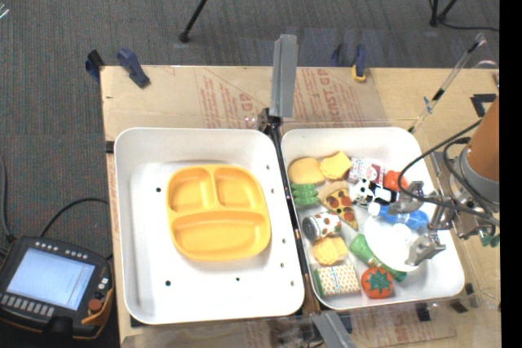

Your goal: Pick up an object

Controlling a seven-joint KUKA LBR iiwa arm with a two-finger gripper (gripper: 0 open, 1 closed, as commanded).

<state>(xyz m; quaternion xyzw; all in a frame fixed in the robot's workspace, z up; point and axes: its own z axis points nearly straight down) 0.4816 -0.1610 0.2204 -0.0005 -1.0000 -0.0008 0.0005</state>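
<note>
I am at the reaching step. My gripper (426, 247) hangs low over the right side of the right bin (401, 134), above a bare white patch of its floor. The arm (489, 151) comes in from the right. The gripper has nothing in it that I can see. I cannot tell how wide it is set, because the metal parts blur together. So no toy is picked up yet. The toys lie packed on the left and middle of this bin. The nearest ones are a blue bottle (405, 218) just up and left of the gripper, a green carrot-shaped toy (364, 248) to its left, and a tomato (378, 281) down and left of it. The left bin (130, 289) holds a yellow tray (218, 212). I think the next move is to choose one toy, maybe the bottle since it is close, slide over it, go down and squeeze. The toys sit close together, so I must aim well.
</note>
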